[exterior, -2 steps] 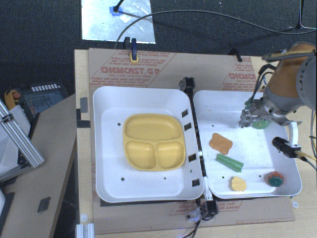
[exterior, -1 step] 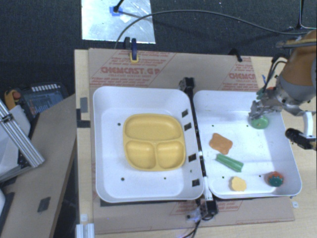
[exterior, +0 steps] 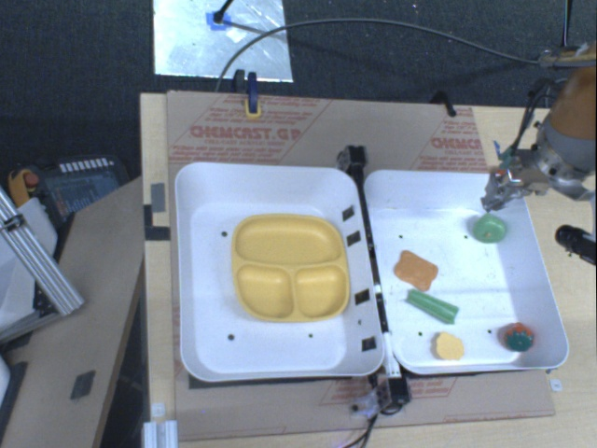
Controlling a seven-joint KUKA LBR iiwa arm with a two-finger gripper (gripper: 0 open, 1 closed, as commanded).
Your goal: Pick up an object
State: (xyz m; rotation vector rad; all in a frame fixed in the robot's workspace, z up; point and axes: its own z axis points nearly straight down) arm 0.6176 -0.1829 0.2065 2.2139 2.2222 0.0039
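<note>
Small yellow round piece (exterior: 449,346) lies at the near edge of the right white bin (exterior: 550,329), with a green stick (exterior: 432,305), an orange block (exterior: 415,270) and a red-and-teal ball (exterior: 517,337) around it. At this bin's far right, the gripper (exterior: 495,200) hangs just above a pale green round object (exterior: 489,228); its opening I cannot tell, and nothing is seen in its hold

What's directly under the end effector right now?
A round pale green object lies in the right bin just below the end effector. Its top edge is covered by the end effector, so contact can't be judged.
</note>
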